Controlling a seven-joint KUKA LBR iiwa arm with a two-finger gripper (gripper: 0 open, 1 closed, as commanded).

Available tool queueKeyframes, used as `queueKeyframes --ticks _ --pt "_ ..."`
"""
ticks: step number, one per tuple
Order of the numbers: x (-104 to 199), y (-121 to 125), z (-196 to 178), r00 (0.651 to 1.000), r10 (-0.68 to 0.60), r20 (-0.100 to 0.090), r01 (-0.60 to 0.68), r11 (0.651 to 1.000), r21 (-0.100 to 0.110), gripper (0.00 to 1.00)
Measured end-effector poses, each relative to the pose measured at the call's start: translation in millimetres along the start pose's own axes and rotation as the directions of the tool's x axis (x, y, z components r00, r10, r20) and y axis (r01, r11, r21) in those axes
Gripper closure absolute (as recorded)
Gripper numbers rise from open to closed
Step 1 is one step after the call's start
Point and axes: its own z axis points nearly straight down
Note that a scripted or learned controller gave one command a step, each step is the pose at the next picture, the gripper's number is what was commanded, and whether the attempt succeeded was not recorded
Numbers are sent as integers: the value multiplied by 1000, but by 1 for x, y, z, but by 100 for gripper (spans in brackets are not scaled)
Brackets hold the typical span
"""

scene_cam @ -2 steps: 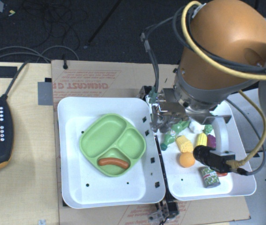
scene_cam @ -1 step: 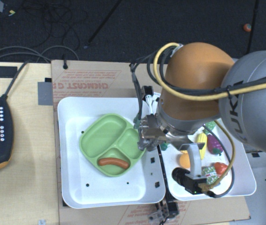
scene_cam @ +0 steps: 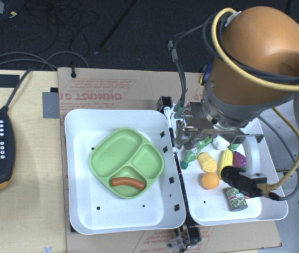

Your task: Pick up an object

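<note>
Camera view is showing the grey arm with its orange band [scene_cam: 260,41] being held low over the right shallow white bin [scene_cam: 276,207], where the loose toy food is lying: a yellow plastic corn cob [scene_cam: 226,161], a smaller knobbly yellow piece [scene_cam: 208,163], a small orange ball [scene_cam: 210,181], a green leafy piece [scene_cam: 190,156], a purple piece [scene_cam: 239,158] and a small green-printed packet [scene_cam: 237,199]. The pincer [scene_cam: 191,138] is being lowered at the bin's upper left, just above the green leafy piece, and whether it is spread or pressed together cannot be told, as it is being masked by the wrist. In the left shallow white bin [scene_cam: 80,194] a green divided plastic plate [scene_cam: 126,162] is carrying a reddish toy sausage [scene_cam: 128,182]. The approach step is judged to be in hand; nothing is being seen held. A centred descent over one item, then closing and lifting, is being called for next.
</note>
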Motion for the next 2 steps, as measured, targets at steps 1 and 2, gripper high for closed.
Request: queueKeyframes --ticks 1,2 --pt "-119 0 -59 1000 12 4 -12 1000 1 100" --pt "-104 -1 -1 1000 -1 1 1 1000 14 100"
